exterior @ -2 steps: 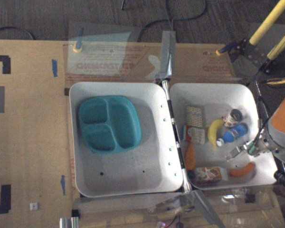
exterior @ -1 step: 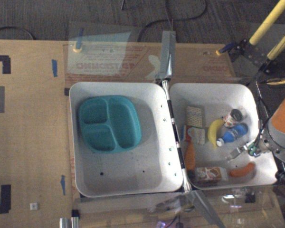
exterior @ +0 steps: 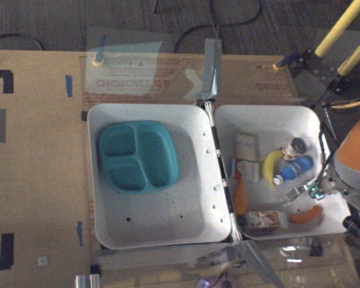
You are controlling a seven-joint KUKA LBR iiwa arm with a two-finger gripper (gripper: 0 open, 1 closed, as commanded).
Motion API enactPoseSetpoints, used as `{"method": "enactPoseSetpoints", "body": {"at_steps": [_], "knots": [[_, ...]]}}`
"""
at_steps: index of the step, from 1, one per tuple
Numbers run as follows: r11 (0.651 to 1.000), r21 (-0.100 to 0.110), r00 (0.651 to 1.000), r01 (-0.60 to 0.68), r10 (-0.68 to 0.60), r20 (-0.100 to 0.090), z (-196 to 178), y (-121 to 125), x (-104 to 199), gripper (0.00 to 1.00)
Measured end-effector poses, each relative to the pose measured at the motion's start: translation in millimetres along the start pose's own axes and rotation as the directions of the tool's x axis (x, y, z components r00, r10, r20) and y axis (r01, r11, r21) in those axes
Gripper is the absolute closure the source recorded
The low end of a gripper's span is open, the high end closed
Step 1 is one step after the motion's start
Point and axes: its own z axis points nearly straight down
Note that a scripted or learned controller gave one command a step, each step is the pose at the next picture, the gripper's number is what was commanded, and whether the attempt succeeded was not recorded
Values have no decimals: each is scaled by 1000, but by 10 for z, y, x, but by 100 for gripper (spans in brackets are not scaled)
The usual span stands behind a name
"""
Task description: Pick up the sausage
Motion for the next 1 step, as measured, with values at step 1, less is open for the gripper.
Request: {"method": "enactPoseSetpoints", "body": {"at_steps": [1], "knots": [[999,0,999,44,-44,-7,-2,-23,-130,0]]}}
